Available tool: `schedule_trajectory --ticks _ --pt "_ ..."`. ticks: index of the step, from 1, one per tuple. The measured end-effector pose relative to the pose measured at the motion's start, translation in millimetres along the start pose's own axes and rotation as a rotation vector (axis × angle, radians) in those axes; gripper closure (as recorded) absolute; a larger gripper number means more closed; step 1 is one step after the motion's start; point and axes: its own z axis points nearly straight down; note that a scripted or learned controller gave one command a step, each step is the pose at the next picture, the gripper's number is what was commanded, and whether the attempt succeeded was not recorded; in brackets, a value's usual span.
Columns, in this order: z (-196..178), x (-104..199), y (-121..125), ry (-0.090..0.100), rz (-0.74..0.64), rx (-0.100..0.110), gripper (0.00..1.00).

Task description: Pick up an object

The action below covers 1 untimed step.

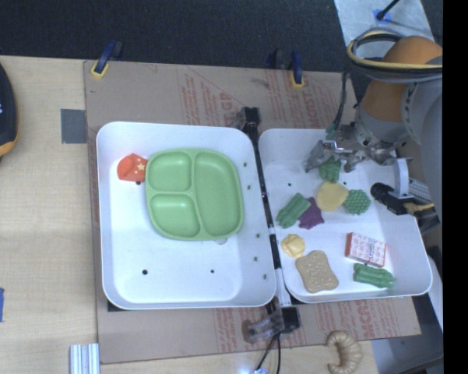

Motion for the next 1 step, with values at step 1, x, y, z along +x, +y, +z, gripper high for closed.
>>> schedule_trajectory --ticks 1 --pt "-0.5 -16.5 -1.8 0.000 0.005 0.002 0.00"
